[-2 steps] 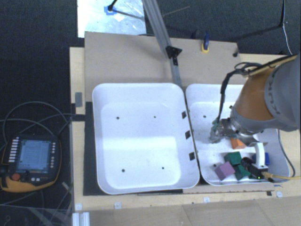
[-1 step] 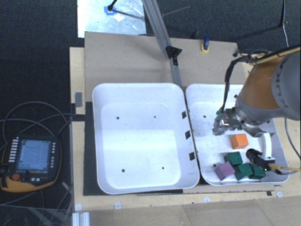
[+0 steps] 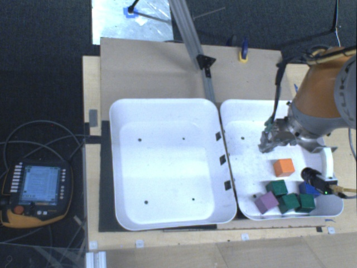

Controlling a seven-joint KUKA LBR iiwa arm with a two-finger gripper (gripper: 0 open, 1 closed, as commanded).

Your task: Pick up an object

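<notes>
While the gripper (image 3: 270, 141) hangs low over the right bin (image 3: 245, 116), I can't make out from where I stand how it is set, and nothing shows in its grasp. It sits over bare white floor, up-bin from the blocks, with the arm (image 3: 321, 96) bulking in from the right above it.

Nearest to it is the orange block (image 3: 284, 167), lying alone just below and to the right. Beyond that, the rest crowd into the bin's near right corner: a green block (image 3: 276, 187), a purple block (image 3: 266, 202), another green one (image 3: 289, 202) and a blue block (image 3: 308, 190), touching or nearly so, close to the wall.

My worry is aim. If it drops straight down from here it looks likely to meet empty plastic and come up with nothing. The orange one seems the safest pick, with room on every side, though a slightly off approach could nudge it away rather than straddle it. Going for the cluster looks riskier: tight neighbours may block it, or a block may get wedged against the wall. The left bin (image 3: 167, 161) plays no part yet.
</notes>
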